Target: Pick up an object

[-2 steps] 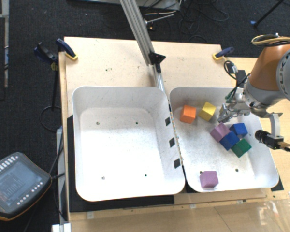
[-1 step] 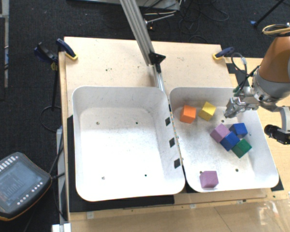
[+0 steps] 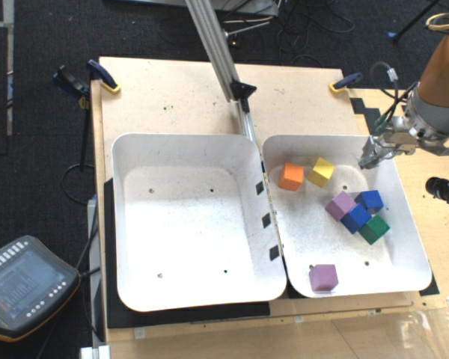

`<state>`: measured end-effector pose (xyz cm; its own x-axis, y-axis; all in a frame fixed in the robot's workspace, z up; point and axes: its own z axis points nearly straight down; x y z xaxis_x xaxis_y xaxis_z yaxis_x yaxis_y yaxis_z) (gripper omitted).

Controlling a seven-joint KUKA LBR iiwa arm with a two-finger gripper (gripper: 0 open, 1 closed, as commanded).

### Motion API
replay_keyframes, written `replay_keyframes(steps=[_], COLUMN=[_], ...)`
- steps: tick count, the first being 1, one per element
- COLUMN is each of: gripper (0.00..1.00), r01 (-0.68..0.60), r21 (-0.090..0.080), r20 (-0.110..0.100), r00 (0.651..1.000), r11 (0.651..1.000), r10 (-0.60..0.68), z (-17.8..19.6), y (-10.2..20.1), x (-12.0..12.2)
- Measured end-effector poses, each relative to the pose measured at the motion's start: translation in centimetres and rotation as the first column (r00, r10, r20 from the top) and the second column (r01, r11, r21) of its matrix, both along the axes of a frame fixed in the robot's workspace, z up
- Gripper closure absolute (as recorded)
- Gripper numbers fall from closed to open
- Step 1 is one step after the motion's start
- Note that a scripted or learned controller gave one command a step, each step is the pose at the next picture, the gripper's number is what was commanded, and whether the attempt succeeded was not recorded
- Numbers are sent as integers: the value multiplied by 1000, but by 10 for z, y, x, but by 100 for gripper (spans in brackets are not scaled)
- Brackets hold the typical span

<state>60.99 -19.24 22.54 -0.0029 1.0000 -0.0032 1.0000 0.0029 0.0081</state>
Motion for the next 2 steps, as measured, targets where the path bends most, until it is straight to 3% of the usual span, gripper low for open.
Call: replay_keyframes(steps=[2], gripper=[100], r01=[-5], r21=[6], r20=[-10], r00=[1000], r11=[1000], r10=[5], z=[4], y=[111], x=[-35])
